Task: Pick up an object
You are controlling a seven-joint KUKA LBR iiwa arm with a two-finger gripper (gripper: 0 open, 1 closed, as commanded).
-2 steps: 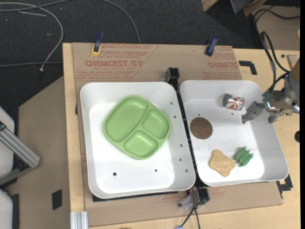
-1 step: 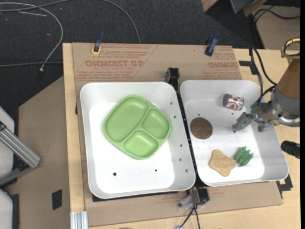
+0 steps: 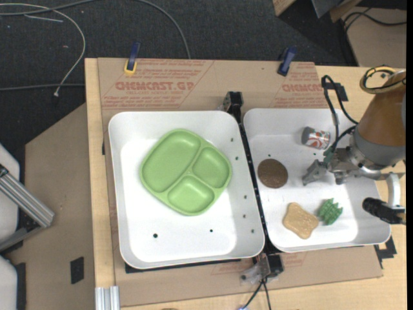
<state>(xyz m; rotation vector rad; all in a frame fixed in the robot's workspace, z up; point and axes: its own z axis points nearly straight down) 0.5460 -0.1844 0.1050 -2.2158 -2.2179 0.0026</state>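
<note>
While the arm (image 3: 381, 124) reaches in from the right side, its gripper (image 3: 319, 171) sits low over the right bin (image 3: 284, 234), approx. in the bin's middle, w/ 2 grey fingers (image 3: 312, 173) pointing left. They look spread apart somewhat, w/ nothing between them; white bin floor shows around the tips.

4 things lie in the right bin. A small can (image 3: 315, 137), red & silver, lies on its side near the back wall, just behind the gripper, not touching it. A brown round disc (image 3: 273, 173) lies flat at the bin's left side, near the fingertips but apart from them. A tan piece shaped like toast (image 3: 300, 220) lies toward the front, & a small green leafy toy (image 3: 330, 211) sits just beside it on the right, a thin gap between them. Both are in front of the gripper, clear of it.

The left bin (image 3: 129, 237) holds a green plate (image 3: 186, 171) w/ 3 compartments, turned at an angle, near the bin's middle.

Both bins rest on a cardboard sheet (image 3: 97, 173) w/ red print, held at the back edge by 2 blue clips (image 3: 133, 55). A black cable (image 3: 332, 102) runs along the arm over the right bin's back corner.
</note>
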